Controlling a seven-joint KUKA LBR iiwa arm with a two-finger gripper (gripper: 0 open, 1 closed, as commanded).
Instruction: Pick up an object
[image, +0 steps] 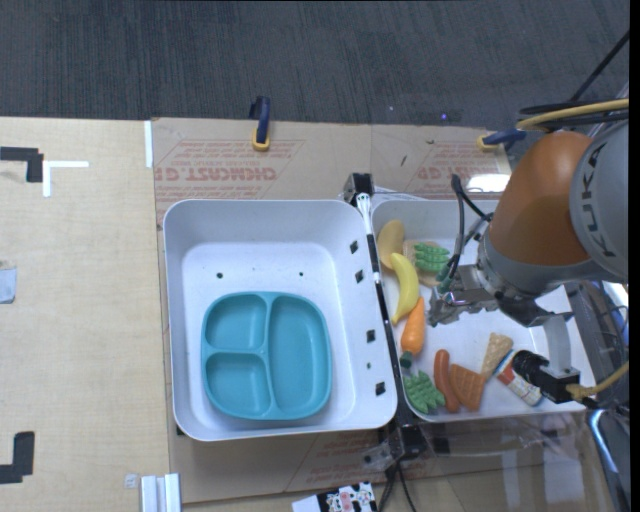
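Toys crowd the right bin (470, 418): a banana (404, 284) beside a carrot (413, 331), with a sausage (444, 380) and a green leafy piece (423, 391) nearer the front. My claw (447, 303) hangs just right of the banana and carrot; I cannot tell its grip. A teal plate (267, 355) lies in the left bin (190, 300).

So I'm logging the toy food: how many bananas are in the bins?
2, both in the right bin by its left wall: one banana near the far corner, the other banana just nearer the camera, above the carrot. The arm may hide more.
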